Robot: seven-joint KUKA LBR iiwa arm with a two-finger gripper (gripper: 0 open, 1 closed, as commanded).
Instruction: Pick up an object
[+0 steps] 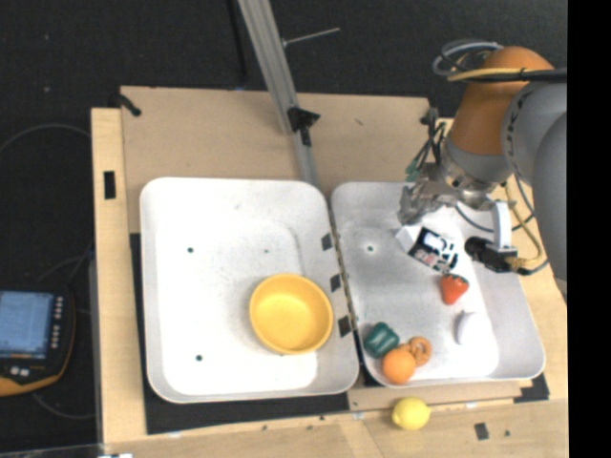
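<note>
The tan surface sits on a dark floor and carries two shallow white bins side by side. From my station, the left bin holds one yellow bowl, upright, toward its near right corner. The right bin holds the remaining items: a white card with black print near the far middle, a red strawberry-shaped piece just beside it on the near side, a pale grey object nearer still, and a green block next to two orange fruits at the near edge. A yellow lemon lies outside the bins on the surface, just past the right bin's near rim. The arm's end effector hangs over the far part of the right bin, immediately above the card. I cannot tell its opening from this angle. A metal pole slants across the far side.
</note>
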